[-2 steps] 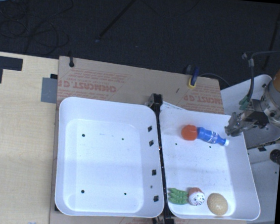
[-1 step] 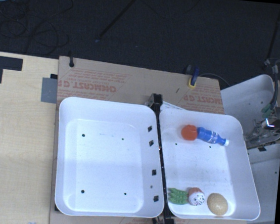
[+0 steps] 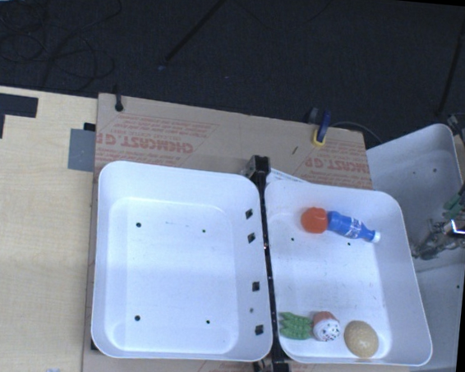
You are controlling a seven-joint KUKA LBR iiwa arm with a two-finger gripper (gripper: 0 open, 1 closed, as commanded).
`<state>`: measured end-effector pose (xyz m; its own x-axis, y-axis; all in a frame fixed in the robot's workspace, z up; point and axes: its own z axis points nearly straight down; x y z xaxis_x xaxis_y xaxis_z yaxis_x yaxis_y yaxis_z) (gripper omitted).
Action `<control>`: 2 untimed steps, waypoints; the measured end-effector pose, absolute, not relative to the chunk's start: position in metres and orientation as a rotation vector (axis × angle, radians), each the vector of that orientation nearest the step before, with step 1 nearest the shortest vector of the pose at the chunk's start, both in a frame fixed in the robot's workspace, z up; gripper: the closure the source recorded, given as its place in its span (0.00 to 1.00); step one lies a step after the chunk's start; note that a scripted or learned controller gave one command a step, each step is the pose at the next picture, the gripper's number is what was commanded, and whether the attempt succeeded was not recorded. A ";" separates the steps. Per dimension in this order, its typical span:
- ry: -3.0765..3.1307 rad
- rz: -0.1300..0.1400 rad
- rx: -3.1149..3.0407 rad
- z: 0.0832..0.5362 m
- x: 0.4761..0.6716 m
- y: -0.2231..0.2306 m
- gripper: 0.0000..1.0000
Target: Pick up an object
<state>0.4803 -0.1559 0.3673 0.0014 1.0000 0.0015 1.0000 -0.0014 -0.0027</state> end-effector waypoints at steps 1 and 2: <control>-2.220 0.003 -2.219 0.357 0.476 -0.148 1.00; -2.222 0.002 -2.219 0.362 0.476 -0.128 1.00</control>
<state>0.4761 -0.1278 0.3617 -0.0011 1.0000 0.0001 1.0000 0.0011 -0.0015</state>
